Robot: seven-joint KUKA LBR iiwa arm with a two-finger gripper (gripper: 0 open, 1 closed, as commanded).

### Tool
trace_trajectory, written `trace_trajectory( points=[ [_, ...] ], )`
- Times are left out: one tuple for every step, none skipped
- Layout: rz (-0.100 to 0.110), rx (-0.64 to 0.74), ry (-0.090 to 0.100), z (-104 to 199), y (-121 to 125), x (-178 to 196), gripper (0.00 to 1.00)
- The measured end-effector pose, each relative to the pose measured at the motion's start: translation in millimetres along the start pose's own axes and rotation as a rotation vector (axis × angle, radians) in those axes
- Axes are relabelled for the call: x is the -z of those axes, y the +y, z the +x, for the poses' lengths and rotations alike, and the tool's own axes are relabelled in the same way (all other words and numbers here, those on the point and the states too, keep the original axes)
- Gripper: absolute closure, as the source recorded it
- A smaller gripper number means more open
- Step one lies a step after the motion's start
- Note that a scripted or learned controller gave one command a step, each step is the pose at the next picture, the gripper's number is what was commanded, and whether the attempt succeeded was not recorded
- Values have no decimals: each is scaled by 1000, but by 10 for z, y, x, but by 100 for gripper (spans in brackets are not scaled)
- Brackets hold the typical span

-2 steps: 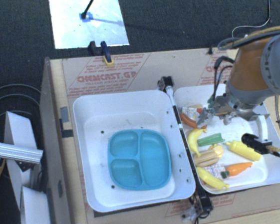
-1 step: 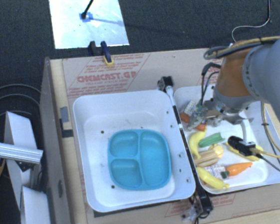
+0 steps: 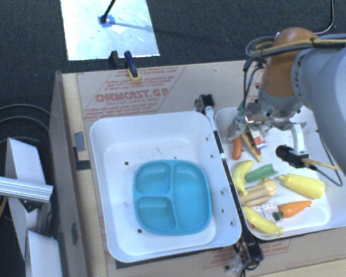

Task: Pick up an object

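Two bins: you have a left bin [image 3: 104, 173] and a right bin [image 3: 344, 209], both shallow and white, side by side on a cardboard-covered bench [image 3: 172, 79].
Left bin: it holds one blue divided plate [image 3: 171, 197], lying flat a little toward the near side.
Right bin: all the toy foods you could pick lie here, crowded toward its left and near sides.
Arm: the grey arm [image 3: 336, 103] comes in from the right, and its orange band [image 3: 286, 44] sits above the wrist.
Gripper: the gripper [image 3: 250, 127] is low over the far-left corner of the right bin.
Grip: you cannot tell from this view whether it is open or closed, or whether it has anything.
Closest things: a red-and-white packet [image 3: 257, 141] lies right at the gripper, with an orange-red sausage [image 3: 237, 148] just beside it, near the bin's left wall.
Middle of the bin: a banana [image 3: 242, 173] curves next to a green pepper [image 3: 261, 172], and a tan bun [image 3: 258, 194] lies just nearer you.
Right of those: a yellow squash [image 3: 302, 185] lies at a slant, apart from the gripper.
Near edge: a carrot [image 3: 293, 208] lies beside a second banana [image 3: 261, 221].
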State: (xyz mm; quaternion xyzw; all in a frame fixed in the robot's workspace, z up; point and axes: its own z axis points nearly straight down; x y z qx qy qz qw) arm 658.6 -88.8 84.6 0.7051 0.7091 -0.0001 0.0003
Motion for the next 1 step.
trace_trajectory(
  points=[
    [-3,0,-2,-19,5,143,100]
  ],
)
